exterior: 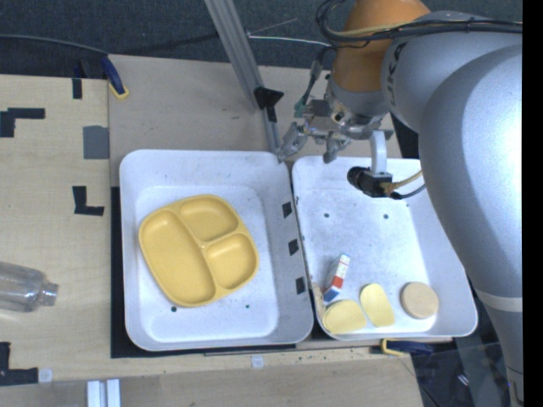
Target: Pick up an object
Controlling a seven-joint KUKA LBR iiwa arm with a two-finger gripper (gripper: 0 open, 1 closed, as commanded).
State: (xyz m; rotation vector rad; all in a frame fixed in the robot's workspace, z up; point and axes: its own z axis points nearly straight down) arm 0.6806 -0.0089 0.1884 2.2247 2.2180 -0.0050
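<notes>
A yellow divided plate [198, 248] lies in the left bin [136, 172]. In the right bin [373, 227], near its front edge, rest a small red, white and blue tube [338, 278], two pale yellow pieces [361, 309] and a tan round disc [419, 300]. My gripper [312, 145] hangs over the back edge between the two bins, well behind those objects. Its two fingers [290, 141] stand apart with nothing between them.
A slanted metal bar [237, 45] rises behind the left bin. A clear plastic bottle [24, 287] lies on the bench at far left. The arm's grey body [475, 142] covers the right side. A black fitting with a cable [371, 181] hangs over the right bin's back.
</notes>
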